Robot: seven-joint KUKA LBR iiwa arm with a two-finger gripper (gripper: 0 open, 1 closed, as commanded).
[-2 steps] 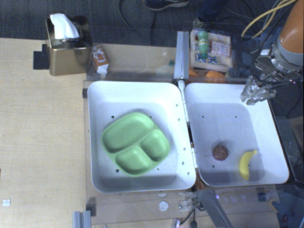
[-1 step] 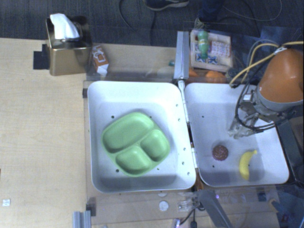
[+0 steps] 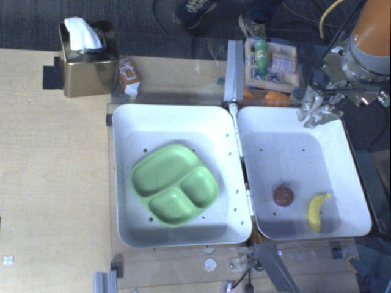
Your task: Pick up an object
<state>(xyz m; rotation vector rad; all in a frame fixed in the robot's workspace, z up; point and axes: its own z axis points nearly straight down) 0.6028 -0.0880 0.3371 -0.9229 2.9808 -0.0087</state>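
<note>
In the right bin (image 3: pixel 342 140) lie a small brown round object (image 3: pixel 283 195) and a yellow banana (image 3: pixel 316 210), both near its front edge. The left bin (image 3: pixel 122 163) holds a green divided plate (image 3: pixel 176 184). My gripper (image 3: pixel 319 111) hangs over the back right corner of the right bin, well away from the brown object and the banana. Nothing shows between its fingers, which stand slightly apart.
Behind the bins stand a tissue box (image 3: pixel 84 52), a small carton (image 3: pixel 127 77) and a tray with a green bottle (image 3: pixel 261 54). An orange object (image 3: pixel 276 97) lies just behind the right bin. A person's feet are at the top.
</note>
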